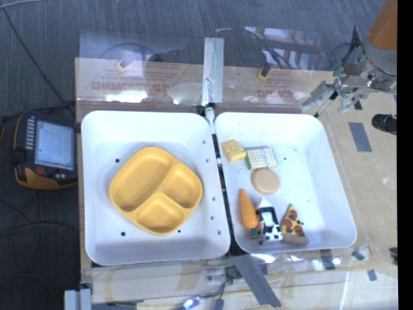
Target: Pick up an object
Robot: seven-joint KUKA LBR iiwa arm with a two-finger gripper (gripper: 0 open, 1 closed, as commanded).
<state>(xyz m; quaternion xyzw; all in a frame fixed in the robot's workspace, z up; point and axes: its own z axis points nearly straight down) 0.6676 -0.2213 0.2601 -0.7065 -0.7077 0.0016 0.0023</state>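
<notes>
Gripper (337, 95): I can't tell how open; nothing visibly held.
Below-left of it: one carrot (248, 209), one pizza slice (295, 225), one round cookie (265, 181).
Far left: one yellow divided plate (155, 189).

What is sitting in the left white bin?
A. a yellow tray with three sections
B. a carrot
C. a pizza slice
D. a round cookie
A, because the yellow tray with three sections lies alone in the left bin, while the carrot, the pizza slice and the round cookie all lie in the right bin.
</notes>
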